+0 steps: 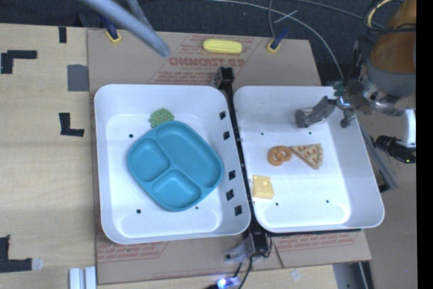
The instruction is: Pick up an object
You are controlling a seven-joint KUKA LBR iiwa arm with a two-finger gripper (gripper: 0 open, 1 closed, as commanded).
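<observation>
In the right bin [352, 206] lie a small brown ring-shaped pastry [278, 156], an orange pizza slice [308, 155] touching it on the right, and a pale yellow square cracker [262, 187] nearer the front. My gripper [329, 116] hangs over the back of this bin, above and slightly right of the pizza slice. It is open, with nothing between its fingers. One grey finger [309, 116] points left and the other [348, 120] sits closer to the wrist.
The left bin [111, 145] holds a blue divided plate [174, 164] and a small green piece [161, 118] at the plate's back edge. A yellow banana-shaped item [222, 46] lies on the cardboard behind the bins. Cables run behind the right bin.
</observation>
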